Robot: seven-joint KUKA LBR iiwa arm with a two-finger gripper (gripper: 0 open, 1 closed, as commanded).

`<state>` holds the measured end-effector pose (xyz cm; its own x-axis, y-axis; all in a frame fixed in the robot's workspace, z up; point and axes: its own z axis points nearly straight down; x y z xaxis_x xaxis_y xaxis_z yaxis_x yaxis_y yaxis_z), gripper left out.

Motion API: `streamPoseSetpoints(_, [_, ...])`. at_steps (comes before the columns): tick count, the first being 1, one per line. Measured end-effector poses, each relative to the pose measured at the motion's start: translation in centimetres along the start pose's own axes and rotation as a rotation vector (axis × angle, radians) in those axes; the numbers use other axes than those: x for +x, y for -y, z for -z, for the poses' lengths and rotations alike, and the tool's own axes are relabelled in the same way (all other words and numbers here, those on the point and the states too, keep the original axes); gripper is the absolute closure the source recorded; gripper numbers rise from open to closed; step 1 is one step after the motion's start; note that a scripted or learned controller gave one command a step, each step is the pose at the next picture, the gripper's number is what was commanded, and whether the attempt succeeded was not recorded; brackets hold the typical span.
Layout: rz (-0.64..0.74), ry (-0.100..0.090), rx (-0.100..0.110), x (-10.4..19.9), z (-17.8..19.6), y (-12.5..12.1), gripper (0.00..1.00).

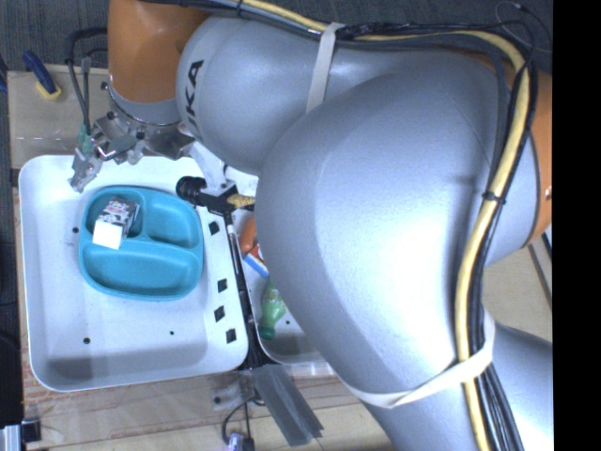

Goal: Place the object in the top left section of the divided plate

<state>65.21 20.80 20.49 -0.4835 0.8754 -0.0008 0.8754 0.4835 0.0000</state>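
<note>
Dark carpet fills the upper frame behind a wooden bench (28, 101). Largest by far is the arm (376, 224), whose grey bulk covers the right and centre and hides most of the right bin (282, 341); its orange band (141, 36) sits at upper left. Next comes the left bin (56, 346), white and shallow, in the lower left. In the upper half of that bin lies the plate (141, 275), blue and divided into sections. Note that the object (115, 222), a small pale box with a printed top face, already rests in the plate's upper left section, one end tilted against the section wall. Smallest, the gripper (83, 167) hangs at upper left, just above the plate's upper left rim and apart from the object; nothing sits between its fingers, and you cannot tell whether they are spread or pressed together.

Judge the object light and stiff, probably cardboard or foam, with flat faces that should not slip much. If you must take it again, pinch across its two long sides near the middle, since the tilt leaves the ends uneven. Green and orange items (269, 310) show in the right bin beside the divider.
</note>
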Motion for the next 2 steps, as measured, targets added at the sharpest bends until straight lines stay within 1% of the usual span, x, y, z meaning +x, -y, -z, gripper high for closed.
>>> streamPoseSetpoints(2, [0.000, 0.000, 0.000, 0.00, 0.00, 0.00, 0.00])
